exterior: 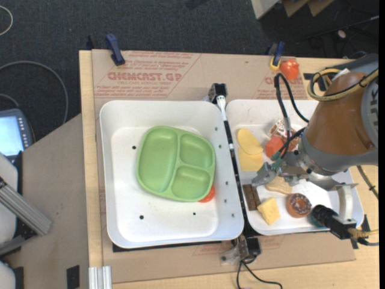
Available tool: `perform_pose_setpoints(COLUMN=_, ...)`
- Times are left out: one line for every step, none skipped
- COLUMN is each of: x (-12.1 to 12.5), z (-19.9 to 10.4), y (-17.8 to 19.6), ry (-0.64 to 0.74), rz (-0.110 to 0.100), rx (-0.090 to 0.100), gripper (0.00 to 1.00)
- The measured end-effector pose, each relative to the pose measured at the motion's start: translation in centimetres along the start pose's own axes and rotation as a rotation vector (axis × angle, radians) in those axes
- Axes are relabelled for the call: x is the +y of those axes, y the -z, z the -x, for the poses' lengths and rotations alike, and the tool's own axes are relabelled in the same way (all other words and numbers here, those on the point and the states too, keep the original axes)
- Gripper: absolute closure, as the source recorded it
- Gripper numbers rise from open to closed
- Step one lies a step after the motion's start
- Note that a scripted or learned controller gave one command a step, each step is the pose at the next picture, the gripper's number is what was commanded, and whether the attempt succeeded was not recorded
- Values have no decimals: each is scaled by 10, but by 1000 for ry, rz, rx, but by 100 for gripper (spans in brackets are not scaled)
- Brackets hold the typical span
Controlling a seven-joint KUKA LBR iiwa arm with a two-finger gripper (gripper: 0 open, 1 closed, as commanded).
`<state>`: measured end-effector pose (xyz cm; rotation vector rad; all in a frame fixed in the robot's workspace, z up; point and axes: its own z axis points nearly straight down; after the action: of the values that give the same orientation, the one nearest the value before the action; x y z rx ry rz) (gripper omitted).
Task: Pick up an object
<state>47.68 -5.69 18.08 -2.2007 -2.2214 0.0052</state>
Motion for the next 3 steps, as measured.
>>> perform_pose_setpoints(x=31, z=46, y=-98, ry=-11, rz=17, rx=-11, gripper=0)
perform_pose_setpoints(x=73, z=37, y=-92, ry=-8, rz=20, rx=-12, gripper=0)
perform_pose_setpoints(x=34, z=39, y=-92, ry=-10, rz=25, rx=-12, gripper=0)
